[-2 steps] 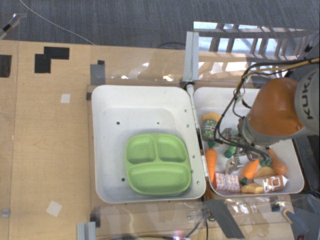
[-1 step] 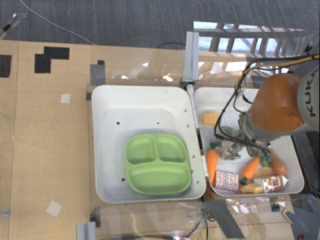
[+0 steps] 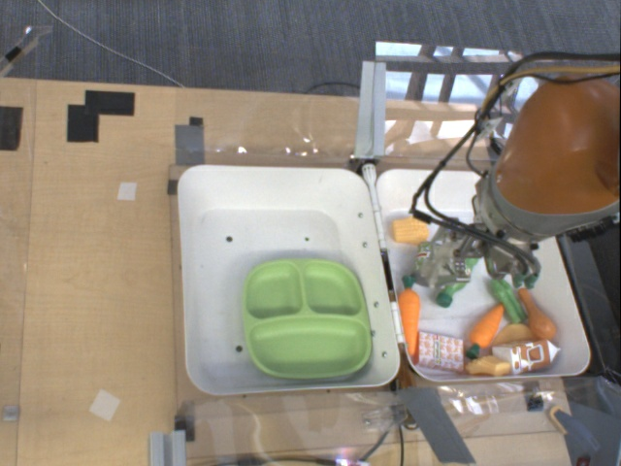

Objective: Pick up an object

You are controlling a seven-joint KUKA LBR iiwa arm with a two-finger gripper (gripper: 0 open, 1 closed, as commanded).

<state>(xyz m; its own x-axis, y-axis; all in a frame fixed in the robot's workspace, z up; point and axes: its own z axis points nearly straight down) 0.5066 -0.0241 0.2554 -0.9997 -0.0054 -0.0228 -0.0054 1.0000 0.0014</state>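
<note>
Grey gripper [image 3: 448, 265] low in right bin [image 3: 580, 343], reach step; jaw state unclear. Carrot [image 3: 409, 320] at its seven o'clock. Next: settle over one item, close.

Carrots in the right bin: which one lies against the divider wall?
The carrot at the bin's left edge, lying alone along the divider; the other carrots lie toward the right, among the other items.

Arm [image 3: 568, 139] runs off the frame at three o'clock, its bulk covering the right bin's [image 3: 580, 343] back corner; the gripper's [image 3: 448, 265] fingers blur into toys beneath.
</note>
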